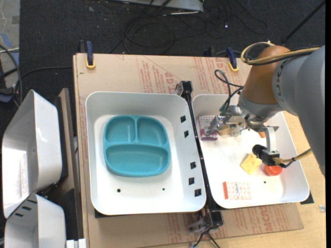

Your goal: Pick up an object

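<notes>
- We see the arm (289, 81) entering from the right edge of the frame, grey with its orange band sitting high in the upper right.
- The gripper (220, 125) hangs over the upper left corner of the right bin (269, 192), just right of the divider between the two bins.
- We cannot tell how the jaws stand; the metal of the wrist and its cables crowd that spot.
- Just beside the gripper, toward the divider, lies a small packet (208, 128), pale with pink and purple print, too blurred for us to read. We cannot tell whether the gripper touches it.
- Lower right of centre in the same bin we see a yellow wedge (250, 164), flat and pale like a slice of cheese, lying tilted on the white floor.
- Just right of the wedge sits a small orange-red piece (273, 170), with a black fitting (261, 152) of the arm's tool above it.
- Near the bin's lower edge lies a white card (237, 190) with a red stripe along its left side and small dark print.
- The left bin (98, 138) holds a teal divided plate (137, 144), with two small compartments above and one wide one below.
- Both bins rest on a brown board (155, 71) with red lettering.
</notes>
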`<state>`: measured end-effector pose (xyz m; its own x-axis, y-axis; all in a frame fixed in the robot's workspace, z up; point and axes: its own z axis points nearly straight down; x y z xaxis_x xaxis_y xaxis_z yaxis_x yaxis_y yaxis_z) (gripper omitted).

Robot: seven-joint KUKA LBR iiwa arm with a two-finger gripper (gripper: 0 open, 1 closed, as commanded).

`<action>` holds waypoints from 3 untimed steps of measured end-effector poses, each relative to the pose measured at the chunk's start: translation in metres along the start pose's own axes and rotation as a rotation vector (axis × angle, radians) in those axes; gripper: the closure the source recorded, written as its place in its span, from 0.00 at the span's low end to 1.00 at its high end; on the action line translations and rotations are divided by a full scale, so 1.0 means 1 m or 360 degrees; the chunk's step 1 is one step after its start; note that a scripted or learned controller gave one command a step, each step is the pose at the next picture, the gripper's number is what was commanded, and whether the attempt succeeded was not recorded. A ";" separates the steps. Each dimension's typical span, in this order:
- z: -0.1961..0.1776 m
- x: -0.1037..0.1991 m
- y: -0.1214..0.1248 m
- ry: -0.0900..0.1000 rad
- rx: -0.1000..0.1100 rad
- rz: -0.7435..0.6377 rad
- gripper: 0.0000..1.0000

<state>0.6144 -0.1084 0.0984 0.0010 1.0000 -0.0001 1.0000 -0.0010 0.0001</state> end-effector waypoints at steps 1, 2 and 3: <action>-0.015 0.000 0.002 0.0000 -0.0011 -0.0001 1.00; -0.059 0.002 0.008 -0.0001 -0.0007 -0.0007 1.00; -0.103 -0.001 0.014 -0.0001 -0.0008 -0.0007 1.00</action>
<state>0.6286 -0.1091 0.2013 -0.0034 1.0000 -0.0010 1.0000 0.0034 0.0048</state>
